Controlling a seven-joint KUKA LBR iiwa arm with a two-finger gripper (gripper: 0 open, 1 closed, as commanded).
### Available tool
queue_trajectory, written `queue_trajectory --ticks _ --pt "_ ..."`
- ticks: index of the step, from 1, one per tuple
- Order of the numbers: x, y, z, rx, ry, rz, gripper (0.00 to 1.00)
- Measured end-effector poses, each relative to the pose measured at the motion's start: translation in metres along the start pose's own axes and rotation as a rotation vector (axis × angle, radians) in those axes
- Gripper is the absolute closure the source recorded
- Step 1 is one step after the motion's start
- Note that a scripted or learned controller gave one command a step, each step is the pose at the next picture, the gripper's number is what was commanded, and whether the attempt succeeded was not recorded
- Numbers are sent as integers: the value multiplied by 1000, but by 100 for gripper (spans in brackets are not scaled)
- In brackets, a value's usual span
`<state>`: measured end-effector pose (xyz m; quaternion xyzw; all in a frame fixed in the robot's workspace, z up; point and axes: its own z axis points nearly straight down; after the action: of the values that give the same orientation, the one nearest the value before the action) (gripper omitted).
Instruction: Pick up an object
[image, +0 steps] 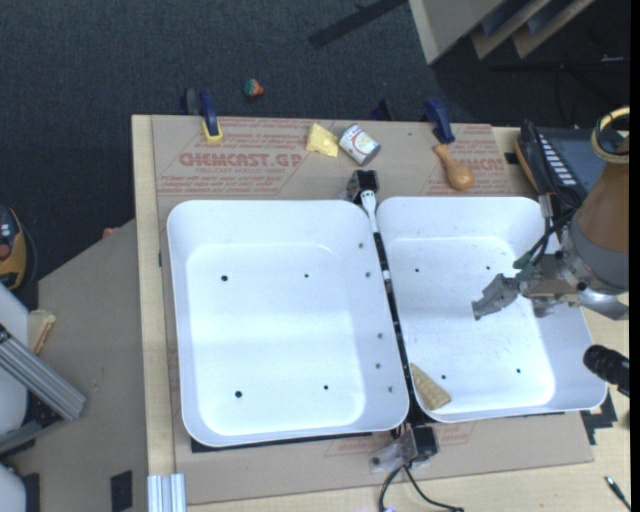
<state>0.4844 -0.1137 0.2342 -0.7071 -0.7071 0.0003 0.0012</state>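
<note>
Overhead, the grey metal claw hangs inside the right bin, a smooth white tray with rounded corners; whether its fingers are spread or closed, I cannot tell. Nothing shows between them. A tan, rough-edged wedge lies at that bin's near-left corner, well apart from the claw, with bare floor between.

wedge in right bin, front-left corner | pincer above right bin
</note>
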Motion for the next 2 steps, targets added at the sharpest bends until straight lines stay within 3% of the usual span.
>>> queue_trajectory --ticks 1,2 --pt "27 27 -122 -19 -3 -6 0" --pt "26 25 -125 -7 -3 -2 100"
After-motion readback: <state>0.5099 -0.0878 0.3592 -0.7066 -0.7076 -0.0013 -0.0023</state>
